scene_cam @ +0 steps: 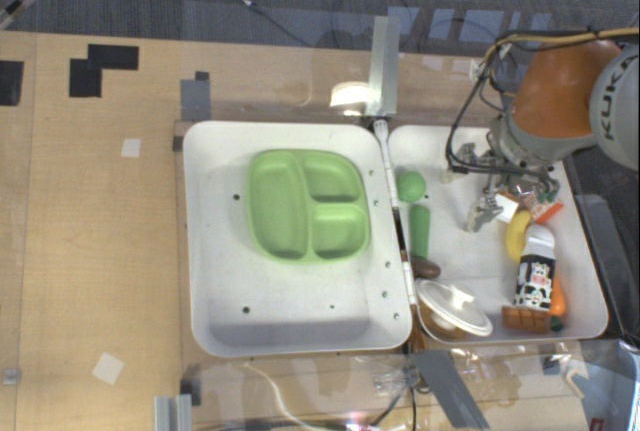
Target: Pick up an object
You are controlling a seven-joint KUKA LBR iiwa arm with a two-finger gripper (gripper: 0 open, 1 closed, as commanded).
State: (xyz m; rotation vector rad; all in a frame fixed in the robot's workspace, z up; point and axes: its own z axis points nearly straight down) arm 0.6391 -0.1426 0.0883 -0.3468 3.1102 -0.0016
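A wooden bench [90, 249] is seen from above, bearing two shallow white bins side by side. The larger-looking left bin [215, 319], at the centre of the frame, holds a green divided plate [305, 205] lying flat in its upper half. The right bin [590, 314] sits at the right of the frame and is crowded with small objects. The grey arm with its orange band [560, 89] is seen at the upper right, and its gripper [500, 199] is lowered into the upper part of the right bin; whether it is clenched or released cannot be told. Just below the gripper lie a yellow banana [515, 231] and a white cow-patterned bottle [537, 269]. A white bowl [453, 307] rests at the bin's lower left, with a green cylinder [418, 229] and a green ball [410, 186] above it.
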